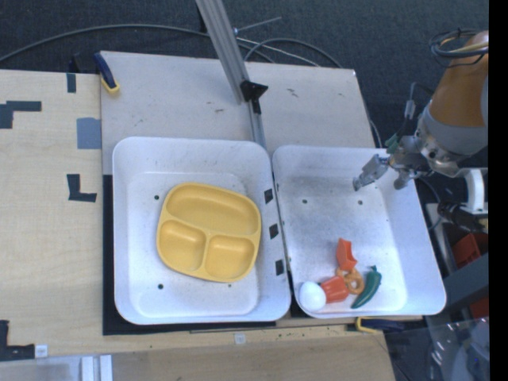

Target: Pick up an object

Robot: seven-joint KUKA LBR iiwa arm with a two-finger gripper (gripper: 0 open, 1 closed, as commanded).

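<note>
Two shallow white plastic bins side by side on bench; left bin (127, 213) well left of gripper, right bin (317, 173) beneath it; grey arm with orange band (460, 94) enters from right; yellow three-compartment plastic plate (209, 232) in left bin, far left of gripper and lower; two-finger gripper (382, 173) over right bin's upper right part, fingers spread apart, nothing between them; orange plastic toy pieces (341, 270), dark green pepper-shaped toy (368, 287), white egg-shaped object (312, 295) clustered together in right bin's near corner, well below gripper, slightly left.
</note>
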